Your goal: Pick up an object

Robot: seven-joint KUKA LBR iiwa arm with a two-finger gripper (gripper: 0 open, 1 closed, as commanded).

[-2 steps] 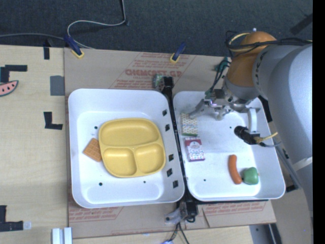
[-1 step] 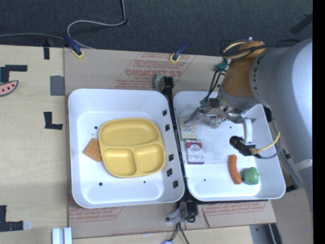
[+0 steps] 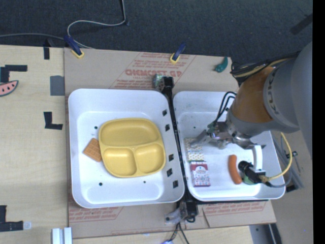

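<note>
The right bin holds a small pale patterned packet, a red box and an orange sausage-shaped toy. My gripper reaches in from the right and hangs low over the middle of this bin, its tip just above and to the right of the patterned packet. I see nothing held in it. The arm's orange band sits above the bin's right half and hides part of the floor there.
The left bin holds a yellow divided plate with a brown waffle-like piece tucked at its left edge. A black divider runs between the bins. Cables and clips lie beyond the far rims.
</note>
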